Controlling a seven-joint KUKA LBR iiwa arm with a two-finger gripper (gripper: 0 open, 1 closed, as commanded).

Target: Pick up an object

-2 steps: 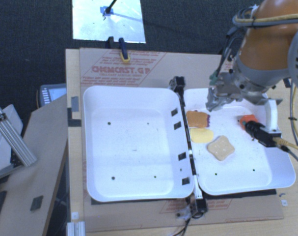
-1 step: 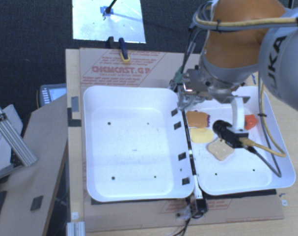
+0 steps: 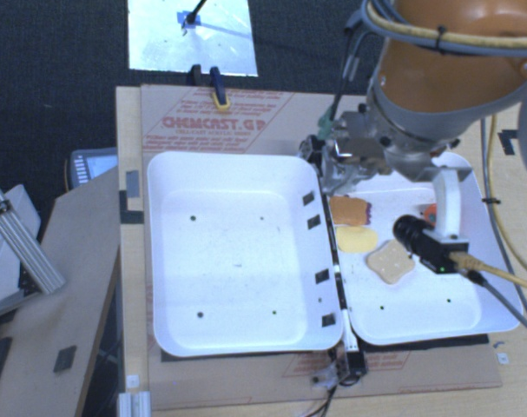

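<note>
**Robot arm leaning over right-hand bin as toy foods lie below**

A tan bench (image 3: 89, 233) is carrying a sheet of printed cardboard (image 3: 215, 120) on which two shallow white bins are sitting edge to edge, dark flooring showing beyond. A shiny metal plate (image 3: 191, 24) is lying on the floor behind the bench. The left bin (image 3: 237, 250) is standing beside the right bin (image 3: 419, 311), where three pieces are resting near the shared wall: an orange cracker-like slab (image 3: 349, 210), a pale yellow disc (image 3: 357, 239) touching it, and a tan toast-shaped piece (image 3: 391, 261) just beside. The grey arm, its orange band (image 3: 458, 24) looming large, is reaching in from the right and bending over the right bin's far corner. The gripper (image 3: 339, 159) is hanging above the orange slab; whether its claw is spread or closed cannot be told, and nothing is seen in it.
</note>
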